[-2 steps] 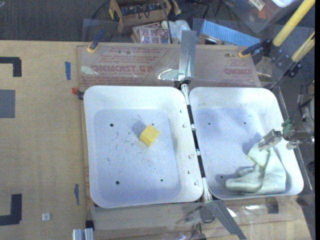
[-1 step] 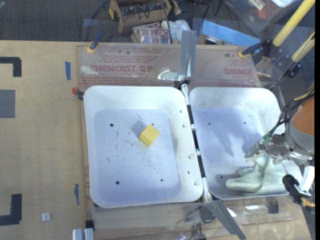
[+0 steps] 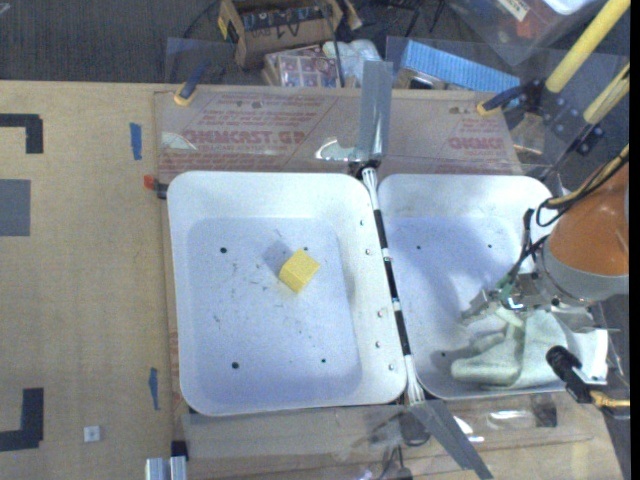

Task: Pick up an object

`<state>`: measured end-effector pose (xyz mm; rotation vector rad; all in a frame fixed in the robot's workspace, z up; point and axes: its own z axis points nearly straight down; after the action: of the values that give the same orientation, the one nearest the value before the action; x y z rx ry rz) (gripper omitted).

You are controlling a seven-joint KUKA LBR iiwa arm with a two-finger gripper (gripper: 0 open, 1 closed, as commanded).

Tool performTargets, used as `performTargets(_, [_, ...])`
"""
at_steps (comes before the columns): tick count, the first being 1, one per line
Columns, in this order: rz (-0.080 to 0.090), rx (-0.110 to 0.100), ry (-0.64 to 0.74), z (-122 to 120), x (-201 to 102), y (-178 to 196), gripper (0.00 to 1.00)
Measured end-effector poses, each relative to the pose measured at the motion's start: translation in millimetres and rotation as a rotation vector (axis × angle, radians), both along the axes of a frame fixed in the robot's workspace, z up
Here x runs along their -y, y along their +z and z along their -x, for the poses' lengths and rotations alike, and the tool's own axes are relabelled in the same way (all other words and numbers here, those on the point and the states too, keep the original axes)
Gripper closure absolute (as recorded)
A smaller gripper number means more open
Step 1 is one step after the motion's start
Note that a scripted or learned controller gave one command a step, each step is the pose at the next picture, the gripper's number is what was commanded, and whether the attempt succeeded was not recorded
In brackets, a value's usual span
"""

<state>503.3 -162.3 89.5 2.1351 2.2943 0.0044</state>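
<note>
A small yellow cube-shaped block (image 3: 298,270) sits alone near the middle of the left shallow white plastic bin (image 3: 195,353), tilted corner-on to the camera, with bare floor all round it and only dark specks nearby. Across the divide, the right shallow white plastic bin (image 3: 450,203) carries a pale greenish-white crumpled soft thing (image 3: 497,360) at its near right corner, and the hand (image 3: 497,301) is low over it, just above and touching or nearly touching its top edge; whether the hand is clenched or released I cannot tell, the metal parts blur together there. Above it looms the grey arm with its orange band (image 3: 592,243), a black cable looping at its left. Between the bins, a grey metal upright bracket (image 3: 374,108) stands at the far rim. Behind both bins lies a brown cardboard sheet (image 3: 250,128) with red printed lettering, too faint to read surely. Further back: a small open cardboard box (image 3: 280,13), a blue corrugated panel (image 3: 455,68), yellow poles (image 3: 595,28) at upper right. On the light wooden tabletop (image 3: 80,268), strips of blue tape (image 3: 135,140) and black corner marks (image 3: 30,133) to the left.
</note>
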Motion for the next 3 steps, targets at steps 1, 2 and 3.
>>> performTargets(1, [-0.001,-0.005,-0.036,-23.8,49.2,46.3,0.00])
performTargets(2, [0.001,-0.002,0.452,-61.7,-1.2,-1.2,0.00])
performTargets(3, [-0.001,-0.007,0.493,-16.3,19.6,42.5,0.00])
